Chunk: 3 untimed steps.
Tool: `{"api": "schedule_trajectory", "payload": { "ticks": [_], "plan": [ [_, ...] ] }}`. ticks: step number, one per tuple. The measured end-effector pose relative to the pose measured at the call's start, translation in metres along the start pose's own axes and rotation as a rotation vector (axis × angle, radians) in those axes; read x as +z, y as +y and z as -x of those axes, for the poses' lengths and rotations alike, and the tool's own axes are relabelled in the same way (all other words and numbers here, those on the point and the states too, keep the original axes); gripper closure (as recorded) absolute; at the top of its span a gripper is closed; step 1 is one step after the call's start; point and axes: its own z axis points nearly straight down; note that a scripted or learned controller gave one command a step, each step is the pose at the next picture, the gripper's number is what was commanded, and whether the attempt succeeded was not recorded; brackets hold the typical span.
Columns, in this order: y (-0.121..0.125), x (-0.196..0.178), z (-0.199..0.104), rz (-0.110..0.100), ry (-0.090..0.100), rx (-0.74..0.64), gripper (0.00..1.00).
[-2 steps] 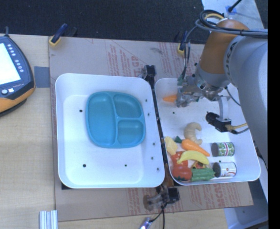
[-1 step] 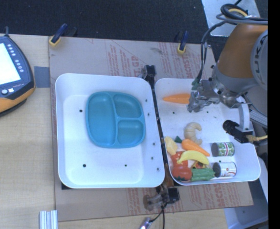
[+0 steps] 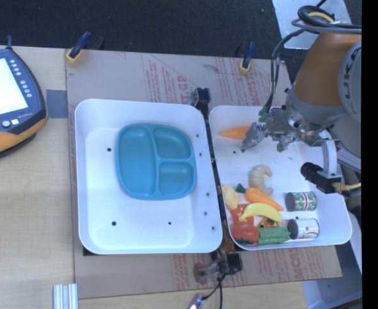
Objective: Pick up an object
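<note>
Camera view: gripper hung over the right bin's far end, jaws apart, holding nothing. Carrot lay just beside its left finger; judged light, rigid, smooth plastic, best pinched across its thick middle.

I see a heap of toy food in the right bin: a carrot alone near the far wall, a banana, two small cans lying on their sides.
</note>
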Motion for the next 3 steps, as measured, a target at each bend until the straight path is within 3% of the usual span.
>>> {"api": "schedule_trajectory", "payload": {
  "ticks": [1, 2, 3],
  "plan": [
    [0.057, 0.101, 0.017, -0.001, -0.002, -0.005, 0.0],
    [0.058, 0.09, 0.018, 0.0, -0.002, -0.007, 1.0],
    [0.017, -0.001, 0.002, 0.003, -0.001, -0.002, 1.0]
  ]
}}
